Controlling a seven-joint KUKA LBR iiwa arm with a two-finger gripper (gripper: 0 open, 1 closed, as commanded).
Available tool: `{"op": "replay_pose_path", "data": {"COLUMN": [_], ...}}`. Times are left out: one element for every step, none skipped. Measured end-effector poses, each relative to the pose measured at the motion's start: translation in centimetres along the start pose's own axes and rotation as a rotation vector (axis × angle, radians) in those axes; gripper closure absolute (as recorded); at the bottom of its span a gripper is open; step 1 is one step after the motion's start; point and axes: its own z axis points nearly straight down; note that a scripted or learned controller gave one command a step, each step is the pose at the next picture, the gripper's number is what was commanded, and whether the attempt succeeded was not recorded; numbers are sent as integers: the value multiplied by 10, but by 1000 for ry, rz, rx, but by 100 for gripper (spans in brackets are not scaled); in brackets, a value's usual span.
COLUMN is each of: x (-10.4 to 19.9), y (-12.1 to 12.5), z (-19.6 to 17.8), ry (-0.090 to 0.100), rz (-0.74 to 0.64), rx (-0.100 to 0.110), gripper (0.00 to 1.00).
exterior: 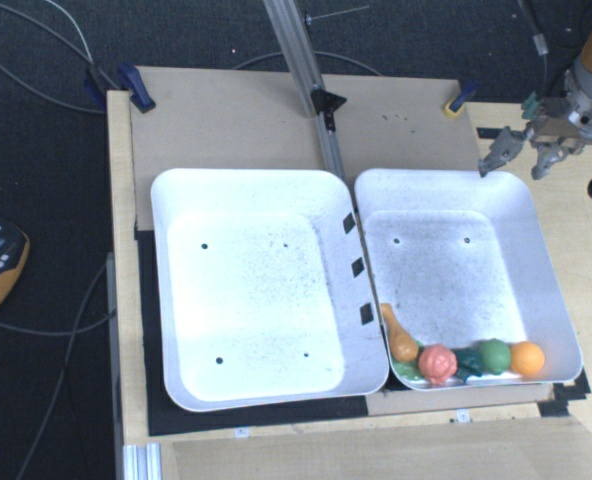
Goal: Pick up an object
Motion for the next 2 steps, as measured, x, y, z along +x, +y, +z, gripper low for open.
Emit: {"op": "replay_pose_path", "data": {"x": [0, 0], "y": [0, 0], "z": [-11, -10], "ry": [0, -1], "rz": [0, -1], "rx": [-2, -1], "gripper": [100, 0]}}
